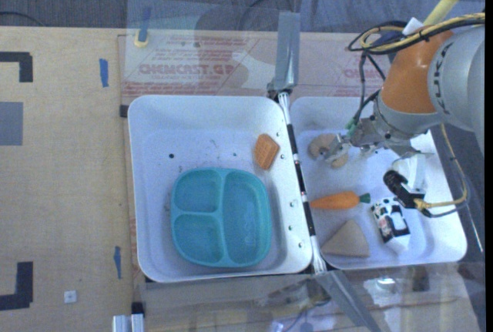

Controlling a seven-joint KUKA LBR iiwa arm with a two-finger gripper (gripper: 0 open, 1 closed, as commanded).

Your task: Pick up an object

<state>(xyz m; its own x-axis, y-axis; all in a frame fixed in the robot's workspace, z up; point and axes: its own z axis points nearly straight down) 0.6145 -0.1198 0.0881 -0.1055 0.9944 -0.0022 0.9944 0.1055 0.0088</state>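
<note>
Gripper sits low in the right bin, in its upper half, at the right end of a beige lump. The tool overlaps that end of the lump, so contact cannot be confirmed, and whether the gripper is open or closed cannot be told. The lump's shape is unclear; a second pale bit shows just below the gripper, and it may be part of the same piece.

The arm covers the bin's upper right corner and is cut off at the frame's right edge.

Lower in the same bin a carrot lies crosswise, close to the left wall. A tan wedge rests near the front wall, and a small black-and-white item lies to the right – too small to identify. Bare floor shows at the bin's upper left, above the lump.

In the left bin a teal divided plate takes the lower middle, and an orange piece lies against the right wall. The upper left of that bin is open.
</note>
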